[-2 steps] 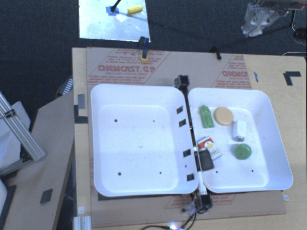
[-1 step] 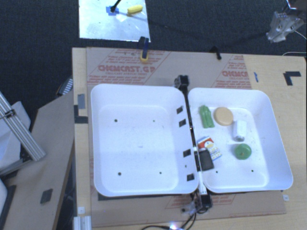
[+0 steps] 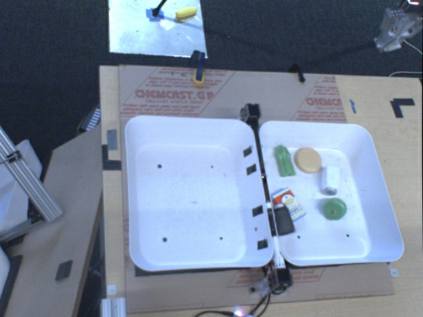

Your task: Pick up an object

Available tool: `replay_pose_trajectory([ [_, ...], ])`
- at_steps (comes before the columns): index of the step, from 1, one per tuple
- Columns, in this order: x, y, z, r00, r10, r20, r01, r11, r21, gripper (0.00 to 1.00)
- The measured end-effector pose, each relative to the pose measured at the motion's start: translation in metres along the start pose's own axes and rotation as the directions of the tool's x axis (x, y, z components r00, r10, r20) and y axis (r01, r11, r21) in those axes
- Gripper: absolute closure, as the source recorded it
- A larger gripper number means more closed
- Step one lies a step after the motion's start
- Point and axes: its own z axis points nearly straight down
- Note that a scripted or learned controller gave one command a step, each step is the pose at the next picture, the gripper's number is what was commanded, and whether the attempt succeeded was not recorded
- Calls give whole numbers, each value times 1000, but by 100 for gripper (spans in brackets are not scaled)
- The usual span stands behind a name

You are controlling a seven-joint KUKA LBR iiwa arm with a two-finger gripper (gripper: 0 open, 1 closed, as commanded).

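So from the overhead camera, all the stuff sits in the right bin [image 3: 370, 177]. There's a green bottle-shaped thing [image 3: 285, 160] with its long axis running roughly top to bottom, a tan round disc [image 3: 308, 160] just beside it, a small white cylinder [image 3: 330, 179], a green round lump [image 3: 334, 209] and a little printed box [image 3: 289, 203] close to the divider between the bins. The left bin [image 3: 192, 190] has nothing to grab.

The gripper [image 3: 398, 28] is parked way up in the top right corner, off the bench [image 3: 218, 91], well apart from everything. It's too blurry to tell whether the jaws are released or clenched. I'd guess every target lies down and to the left of it, with the white cylinder and green lump nearest.
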Motion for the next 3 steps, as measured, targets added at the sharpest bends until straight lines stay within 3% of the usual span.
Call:
replay_pose_trajectory([
  [1, 2, -117, -44, 1000, 2, -1, -2, 1000, -5, 100],
  [2, -79, -54, -38, 1000, 4, 2, -5, 1000, 0, 100],
  [3, -87, -152, -42, 1000, 4, 0, -4, 1000, 0, 100],
])
